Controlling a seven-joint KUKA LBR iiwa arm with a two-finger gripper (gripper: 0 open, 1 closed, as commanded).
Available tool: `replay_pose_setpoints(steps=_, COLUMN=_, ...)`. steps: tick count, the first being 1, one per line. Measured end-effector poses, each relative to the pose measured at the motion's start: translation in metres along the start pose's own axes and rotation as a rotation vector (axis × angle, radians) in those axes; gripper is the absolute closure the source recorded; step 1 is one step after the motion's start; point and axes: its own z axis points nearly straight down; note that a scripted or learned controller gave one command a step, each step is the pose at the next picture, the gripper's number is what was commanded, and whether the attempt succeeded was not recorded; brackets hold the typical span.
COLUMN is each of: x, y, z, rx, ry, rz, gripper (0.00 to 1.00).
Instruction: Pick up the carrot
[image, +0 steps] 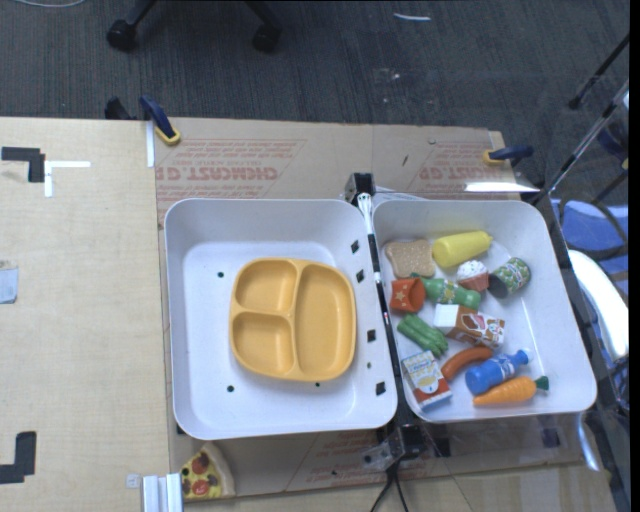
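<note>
The desk (70, 330) carries a cardboard sheet (300, 165) and two white bins side by side. The left bin (200, 400) holds a yellow plate (294, 319) with three compartments, sitting about in its middle. The right bin (560, 320) holds a heap of toy food. A yellow bottle (461, 246) lies near its far edge, with a slice of bread (410, 258) just left of it. A blue bottle (494, 371) lies toward the near right corner, a sausage (465, 360) touching its left side. The carrot (508, 391) lies in the near right corner of the right bin, just in front of the blue bottle, its orange body pointing left and its green top toward the right wall. A juice box (426, 378) sits by the near edge, left of the sausage. A green pickle (421, 333) lies near the left wall. A small can (512, 276) rests by the right wall. A pizza slice (203, 474) lies on the desk at the left bin's near left corner. The tool's state cannot be told
</note>
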Motion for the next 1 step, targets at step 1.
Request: replay_pose_setpoints(steps=1, x=0.0002, y=0.0001, z=0.0001, rx=0.000, ry=0.000, rz=0.000, gripper=0.00)
